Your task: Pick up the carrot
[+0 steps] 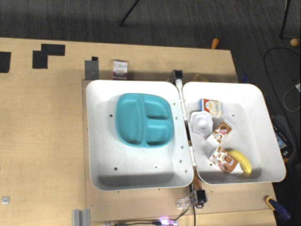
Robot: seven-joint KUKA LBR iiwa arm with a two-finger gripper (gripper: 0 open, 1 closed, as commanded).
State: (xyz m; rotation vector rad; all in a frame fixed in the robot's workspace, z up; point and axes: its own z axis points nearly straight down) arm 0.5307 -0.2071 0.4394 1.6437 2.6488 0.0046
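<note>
- Camera view: the place of the carrot cannot be told among the things seen in the two bins.
- The state of the claw cannot be told.
- A small orange object (215, 43) is seen just beyond the upper edge of the worktop (42, 140); what it is cannot be told.
- The right bin (263, 102) is seen right of the frame's centre, and several things are gathered in its left half.
- A yellow banana (241, 162) is laid at the lower part of that bin, touching a brown-and-white packet (222, 160) on its left.
- A second brown-and-white packet (221, 132) is placed above these, just beside a white cup (202, 123).
- A small carton (210, 107) with an orange label is set above the cup, near the bin's upper wall.
- The left bin (101, 126) is joined to the right one at the frame's centre; a teal divided plate (143, 119) is laid in its upper middle.
- A small patterned box (120, 68) is stood on the worktop just above the left bin.
</note>
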